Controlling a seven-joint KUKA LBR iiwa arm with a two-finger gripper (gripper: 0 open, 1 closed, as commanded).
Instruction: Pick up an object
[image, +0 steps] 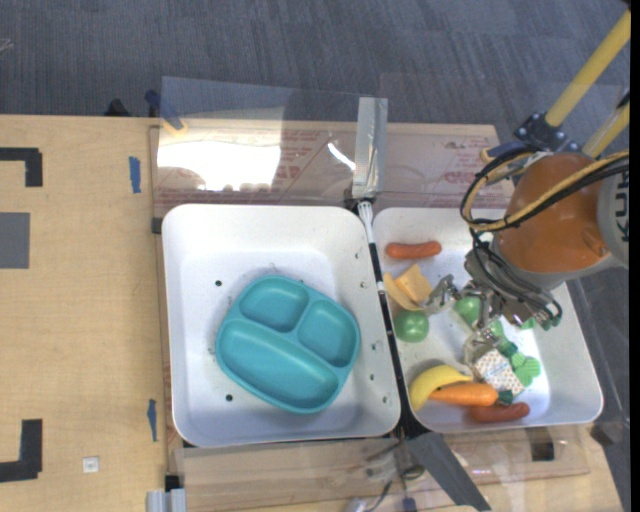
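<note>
A: Where's the end effector (487, 318)?
B: Over right bin (580, 365); open/shut: can't tell.
A: Items?
B: Banana (436, 381), carrot (465, 395) at 6 o'clock of it; teal plate (288, 342) in left bin.

gripper (487, 318) low over right bin (580, 385) among toy food, teal plate (288, 343) in left bin (190, 300)
</note>
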